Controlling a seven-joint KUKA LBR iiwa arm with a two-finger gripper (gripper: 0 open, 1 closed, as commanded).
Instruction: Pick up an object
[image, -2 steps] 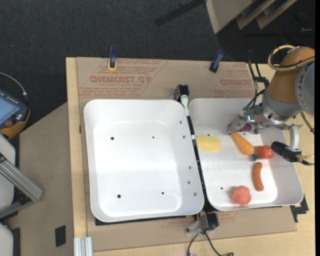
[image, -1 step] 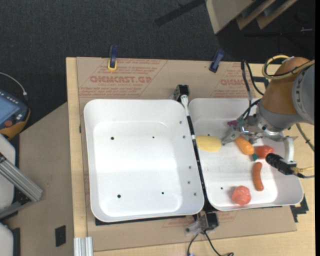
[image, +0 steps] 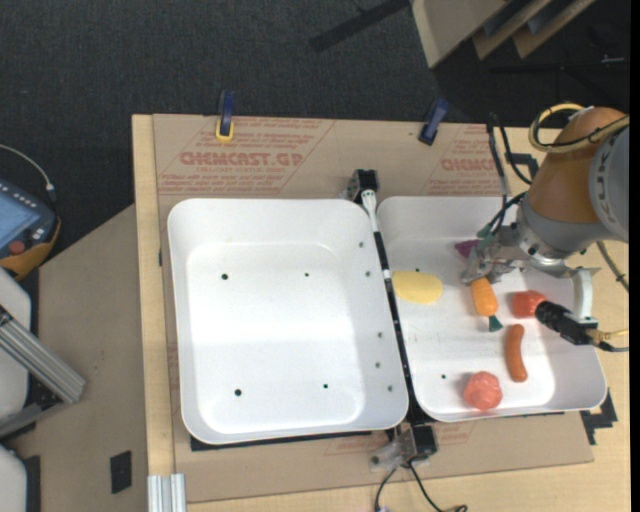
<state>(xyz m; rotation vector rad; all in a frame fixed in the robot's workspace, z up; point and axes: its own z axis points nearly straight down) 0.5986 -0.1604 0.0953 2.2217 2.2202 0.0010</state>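
My gripper (image: 487, 266) hangs low over the back of the right bin (image: 440, 220), with the arm coming in from the right. Just below its tip lies a small orange carrot with a green end (image: 485, 299), close to it or touching it; I cannot tell which. A purple piece (image: 466, 247) peeks out at the gripper's left side. A red block (image: 527, 303) lies to the right of the carrot, partly under the wrist. A yellow lemon-shaped piece (image: 417, 288) rests by the bin's left wall.
An orange-brown sausage (image: 515, 352) and a pink-red ball (image: 482, 390) lie toward the front of the right bin. The left bin (image: 200, 300) stands beside it, the two sharing a black divider (image: 385, 290). Cardboard lies under both.
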